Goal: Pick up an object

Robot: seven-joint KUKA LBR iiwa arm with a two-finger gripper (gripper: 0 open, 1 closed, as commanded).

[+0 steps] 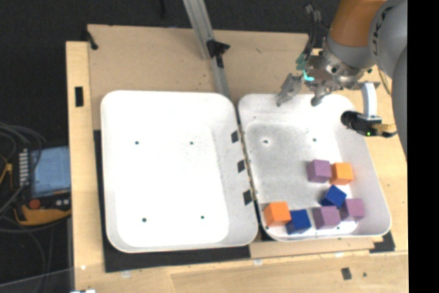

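My gripper [300, 94] hangs over the far edge of the right bin [288, 147], its two grey fingers spread apart and nothing between them. Several small blocks lie in the near part of that bin, well below the gripper: a purple block [319, 170] beside an orange block [343, 172], a blue block [335, 196], a purple block [355, 208], another purple block [326, 217], a blue block [298, 221] and an orange block [277, 213].
The left bin [168, 168] lies beside the right one, joined by black clips along the shared edge. A slanted metal pole [199, 10] rises behind the bins. A black cable fitting [360, 122] sits at the right bin's far right rim.
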